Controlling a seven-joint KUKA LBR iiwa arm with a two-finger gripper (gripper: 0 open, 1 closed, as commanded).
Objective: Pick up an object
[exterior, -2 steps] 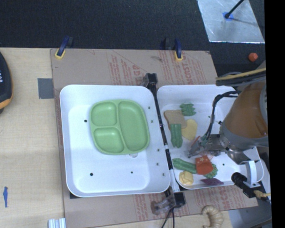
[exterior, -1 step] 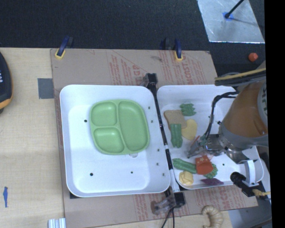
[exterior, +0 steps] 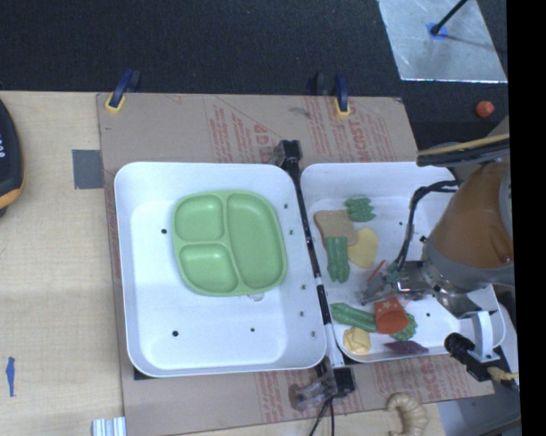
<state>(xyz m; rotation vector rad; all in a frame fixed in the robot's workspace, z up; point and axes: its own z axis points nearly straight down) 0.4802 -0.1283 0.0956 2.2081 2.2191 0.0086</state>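
**Arm low over the right bin, among the toy food**

Two white bins stand side by side on a sheet of cardboard. The left bin (exterior: 148, 342) holds a light green plate (exterior: 229, 243) with three compartments. The plate lies in the upper middle part of this bin.

The right bin (exterior: 388, 173) holds a group of small toy food pieces. A green leafy piece (exterior: 358, 207) lies near the top, and a tan piece (exterior: 333, 225) is just beside it on the left. Below them a long green vegetable (exterior: 337, 259) lies next to a pale yellow piece (exterior: 364, 248). Lower down, a second green vegetable (exterior: 351, 315) lies at a slant and touches a red-orange piece (exterior: 393, 317). A small yellow piece (exterior: 356, 341) sits near the bottom edge, and a thin purple piece (exterior: 408, 347) lies beside it on the right.

The arm comes in from the right, and its orange band (exterior: 474, 223) is above the right side of this bin. The gripper (exterior: 389, 289) is low over the food pieces, just above the red-orange piece. Whether it is spread or pinching something, I cannot tell, because the metal parts blend with the objects under them.
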